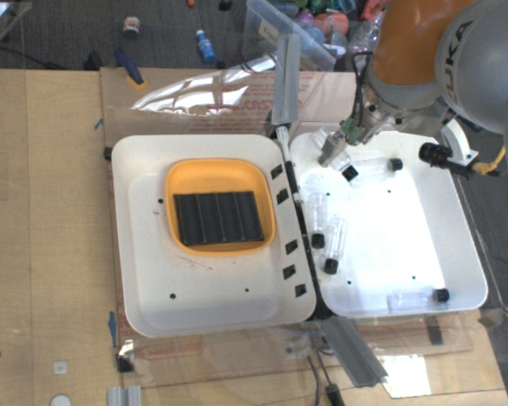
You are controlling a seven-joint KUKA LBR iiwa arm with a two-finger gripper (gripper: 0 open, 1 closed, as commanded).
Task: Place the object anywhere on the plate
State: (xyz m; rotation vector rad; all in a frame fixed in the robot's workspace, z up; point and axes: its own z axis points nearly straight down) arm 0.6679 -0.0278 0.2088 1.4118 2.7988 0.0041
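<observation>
Jaws hover over right bin, near clear bottles.

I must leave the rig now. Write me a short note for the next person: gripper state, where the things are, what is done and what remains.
Gripper: over the far left corner of the right bin; whether it grips anything cannot be told.
Plate: orange, in the left bin, with a dark ribbed block lying on it.
Right bin: several clear plastic tubes with black caps, scattered along its left side and near edge.
Done: no tube is on the plate.
Left: pick one tube and set it on the plate.
</observation>
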